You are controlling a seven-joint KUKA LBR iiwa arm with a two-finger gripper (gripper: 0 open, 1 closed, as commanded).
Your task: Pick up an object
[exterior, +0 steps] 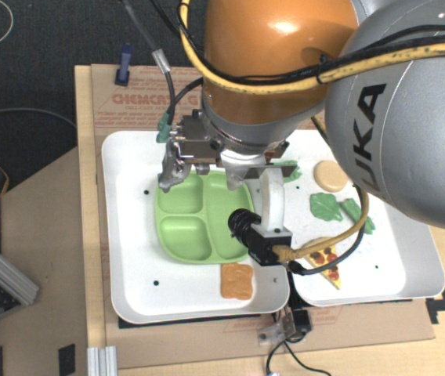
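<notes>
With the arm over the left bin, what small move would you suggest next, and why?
Probably lower the gripper a little further toward the green divided tray: it sits right above the tray's upper edge, and nothing visible is between its fingers.

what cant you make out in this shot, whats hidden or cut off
- Gripper: in the camera view the arm's orange band and wrist cover the fingertips, so its state is unreadable.
- Green divided tray: its right part is hidden under the gripper body and black cable fitting.
- Pizza slice toy: partly crossed by the yellow cable.
- Green leaf pieces: right end runs under the grey arm.
</notes>
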